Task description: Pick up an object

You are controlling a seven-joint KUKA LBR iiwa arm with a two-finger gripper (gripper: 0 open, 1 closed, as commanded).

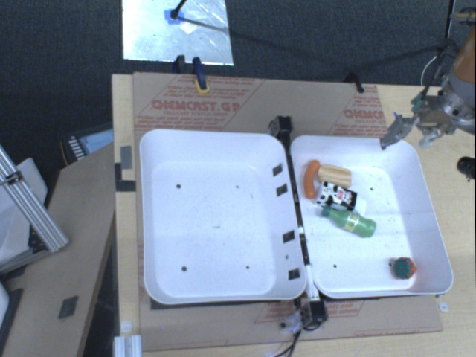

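Note:
The right bin (428, 199) holds a cluster near its left wall: an orange sausage-shaped piece (311, 178), a tan bun-like block (335, 175), a small black-and-white box (337, 196) and a green bottle (351, 222) lying on its side. A small teal and orange ball (402, 268) sits alone in the bin's near right corner. My gripper (411, 132) hangs above the far right corner of this bin, well apart from all objects. Its fingers are spread, with nothing between them.
The left bin (149, 199) lies beside the right one, with black clips along the shared wall. A shiny metal sheet (177, 21) lies on the dark floor at the back. Cardboard (223, 103) lines the bench under the bins.

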